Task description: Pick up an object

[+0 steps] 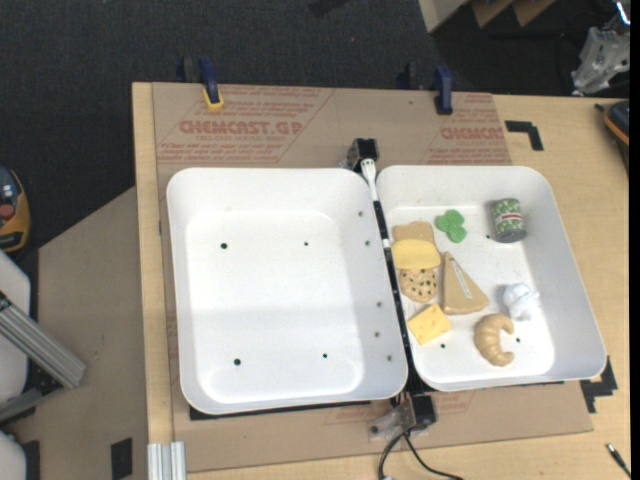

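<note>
Camera view. Two white bins noted side by side on a brown board [300,118], with two blue clamps [210,80] fixing the board at its far edge. Left bin [200,268] seen with only small dark holes in its floor. Right bin [560,268] found to hold all the candidates, clustered toward the wall shared with the left bin.

Contents logged:
- small green can [508,219], lying near the far right
- green scrap [452,225]
- bread slice [413,235], touching a yellow disc [416,255]
- spotted cookie [418,284], beside a tan wedge [462,290]
- yellow block [430,324]
- croissant [494,338]
- small white piece [517,299]

Handling, as a judgement:
- All judged light, apparently toy food, stiff and probably smooth.
- Can rated liable to roll. Best taken across its curved body.
- Flat items rated poor for a pinch from above.
- Croissant stands apart from its neighbours with some height. Best taken across its narrow middle.
- Yellow block offers flat parallel faces, but lies near the shared wall.

Surface and room:
- Bin floor smooth and slick-looking, so items likely to slide if nudged.
- Rims shallow.
- Clear space around the croissant and can. Centre cluster crowded.

Gripper [600,56] taken to be the pale metal part at the upper right corner, well apart from the bins. Whether open or closed cannot be told. Nothing seen held.
</note>
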